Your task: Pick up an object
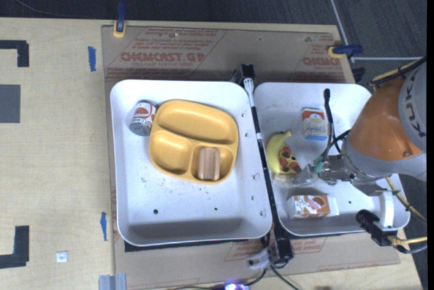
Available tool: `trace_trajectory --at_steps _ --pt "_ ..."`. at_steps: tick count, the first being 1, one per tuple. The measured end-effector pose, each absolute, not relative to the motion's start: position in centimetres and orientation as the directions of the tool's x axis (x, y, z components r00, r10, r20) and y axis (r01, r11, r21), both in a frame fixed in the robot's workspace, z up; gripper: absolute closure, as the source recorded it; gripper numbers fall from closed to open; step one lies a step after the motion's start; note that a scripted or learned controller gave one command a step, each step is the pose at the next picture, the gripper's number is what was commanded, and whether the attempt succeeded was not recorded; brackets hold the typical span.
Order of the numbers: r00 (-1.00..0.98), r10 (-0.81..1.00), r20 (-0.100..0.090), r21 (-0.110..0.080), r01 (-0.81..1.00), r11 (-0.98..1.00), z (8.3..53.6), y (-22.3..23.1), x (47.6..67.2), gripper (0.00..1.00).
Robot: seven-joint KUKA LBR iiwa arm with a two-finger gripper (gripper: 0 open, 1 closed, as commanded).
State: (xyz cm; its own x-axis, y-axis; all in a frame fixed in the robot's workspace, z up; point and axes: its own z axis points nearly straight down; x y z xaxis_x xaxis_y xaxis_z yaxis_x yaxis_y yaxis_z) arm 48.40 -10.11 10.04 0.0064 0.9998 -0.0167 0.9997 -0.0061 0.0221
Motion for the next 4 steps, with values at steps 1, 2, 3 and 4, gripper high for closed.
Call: trace_trajectory --at_steps 1,2,3,4 --pt "0.004 1.000 -0.005 0.009 1.000 -0.004 8.9 -9.4 48.1 0.00" --pt "0.007 1.000 -0.018 0.022 1.000 -0.007 10.0 -9.9 48.4 1.00" --pt "0.007 1.000 -0.017 0.022 1.000 -0.007 10.0 -9.8 48.4 0.00" --pt "0.002 1.000 -0.004 0.009 1.000 -0.002 8.9 -9.3 48.2 0.00"
